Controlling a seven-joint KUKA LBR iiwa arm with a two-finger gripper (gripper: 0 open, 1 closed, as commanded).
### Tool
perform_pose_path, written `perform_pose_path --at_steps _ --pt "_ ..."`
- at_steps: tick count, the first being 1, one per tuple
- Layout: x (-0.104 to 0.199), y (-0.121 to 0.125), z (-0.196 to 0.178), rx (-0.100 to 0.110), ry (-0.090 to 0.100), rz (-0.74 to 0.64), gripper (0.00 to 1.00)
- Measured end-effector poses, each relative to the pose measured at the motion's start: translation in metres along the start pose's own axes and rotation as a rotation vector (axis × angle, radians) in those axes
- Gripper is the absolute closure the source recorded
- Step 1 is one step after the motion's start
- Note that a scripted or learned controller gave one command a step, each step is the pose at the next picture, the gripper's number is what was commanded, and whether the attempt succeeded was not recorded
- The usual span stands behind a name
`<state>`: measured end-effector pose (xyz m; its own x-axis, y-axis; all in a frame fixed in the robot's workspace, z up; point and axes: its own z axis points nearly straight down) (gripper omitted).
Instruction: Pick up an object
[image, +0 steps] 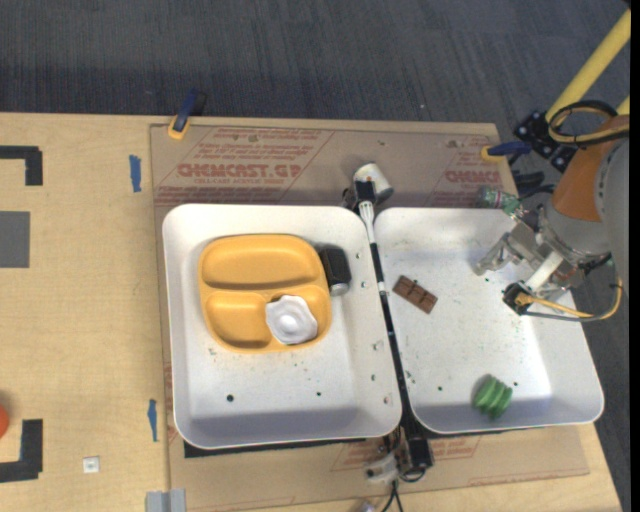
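Note:
In the right bin a brown chocolate-bar-shaped piece lies near the left wall. A green ribbed object rests close to the front wall. My gripper hangs over that bin's upper right part, well to the right of the brown piece and far behind the green object. Nothing visible is held in it. The left bin carries a yellow divided plate with a small white cup on its lower right section. A black object sits at the plate's right edge.
The grey arm with its orange band comes in over the right bin's far right corner, trailing a yellow cable. A white-and-black clip sits at the back where the two bins meet. The bins rest on a cardboard sheet.

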<state>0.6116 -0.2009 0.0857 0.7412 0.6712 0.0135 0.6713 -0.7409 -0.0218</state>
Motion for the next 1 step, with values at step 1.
perform_pose_path --at_steps 1 --pt "-0.0294 -0.0480 0.0017 -0.019 -0.013 0.074 0.00"
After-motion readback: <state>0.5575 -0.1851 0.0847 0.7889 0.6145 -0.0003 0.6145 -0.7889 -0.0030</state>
